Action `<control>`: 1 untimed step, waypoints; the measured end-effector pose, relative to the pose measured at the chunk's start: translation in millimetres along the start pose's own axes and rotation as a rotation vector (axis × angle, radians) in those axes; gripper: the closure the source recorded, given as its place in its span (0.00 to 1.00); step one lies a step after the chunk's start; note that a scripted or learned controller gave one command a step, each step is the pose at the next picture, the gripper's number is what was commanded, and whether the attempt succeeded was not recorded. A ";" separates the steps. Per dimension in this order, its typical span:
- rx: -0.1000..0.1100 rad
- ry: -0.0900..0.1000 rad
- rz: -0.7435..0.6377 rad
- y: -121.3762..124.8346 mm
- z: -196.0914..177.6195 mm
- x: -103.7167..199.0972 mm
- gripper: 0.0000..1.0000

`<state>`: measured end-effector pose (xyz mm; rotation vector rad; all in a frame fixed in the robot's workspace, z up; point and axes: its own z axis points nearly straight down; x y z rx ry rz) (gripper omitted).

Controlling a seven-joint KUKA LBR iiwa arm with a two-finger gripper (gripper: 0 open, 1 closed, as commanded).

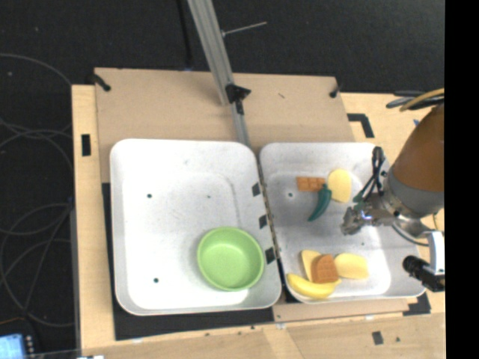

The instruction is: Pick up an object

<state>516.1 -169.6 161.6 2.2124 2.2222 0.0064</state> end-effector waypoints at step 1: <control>0.005 0.000 0.001 10.9 -48.1 -0.7 1.00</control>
